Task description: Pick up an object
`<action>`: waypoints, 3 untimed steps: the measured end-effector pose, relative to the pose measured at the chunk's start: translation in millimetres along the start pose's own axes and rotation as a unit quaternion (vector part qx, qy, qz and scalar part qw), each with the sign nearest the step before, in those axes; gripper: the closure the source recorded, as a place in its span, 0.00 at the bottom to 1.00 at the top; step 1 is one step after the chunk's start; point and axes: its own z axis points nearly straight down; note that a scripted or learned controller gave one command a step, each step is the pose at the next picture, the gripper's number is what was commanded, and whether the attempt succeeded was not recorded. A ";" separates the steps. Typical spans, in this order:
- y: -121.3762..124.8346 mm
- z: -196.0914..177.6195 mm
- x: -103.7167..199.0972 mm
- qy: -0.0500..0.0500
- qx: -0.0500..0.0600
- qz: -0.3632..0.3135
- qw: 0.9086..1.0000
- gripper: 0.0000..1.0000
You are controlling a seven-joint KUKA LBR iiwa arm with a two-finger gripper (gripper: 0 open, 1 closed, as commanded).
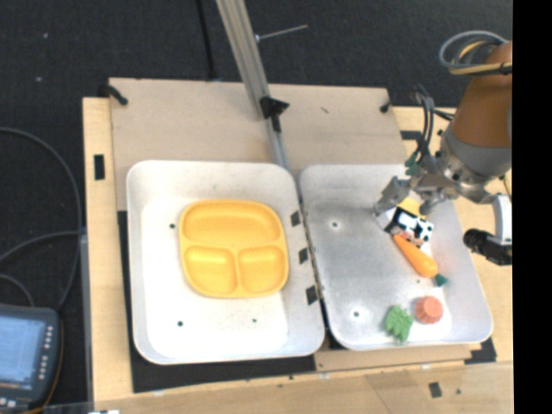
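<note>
My gripper [410, 200] is over the back part of the right bin [358, 257], with its fingers spread apart and nothing between them. Just in front of it, touching or nearly touching, lies a small black-and-white toy with a yellow patch [412, 223]. An orange carrot [417, 256] lies slantwise right beside that toy, towards the bin's front. Near the front edge sit a reddish round piece [429, 310] and a green leafy piece [398, 322].
The left bin [155, 317] holds a yellow divided plate [233, 247]. A slanted metal post [250, 54] rises behind the gap between the bins. The arm's grey body with its orange band [483, 115] stands at the right.
</note>
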 end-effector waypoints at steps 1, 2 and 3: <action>-1.4 58.4 8.4 0.001 0.001 0.001 1.000 0.00; -3.5 121.7 9.6 0.001 0.001 0.000 1.000 0.00; -1.1 106.4 8.0 0.000 -0.003 0.003 1.000 1.00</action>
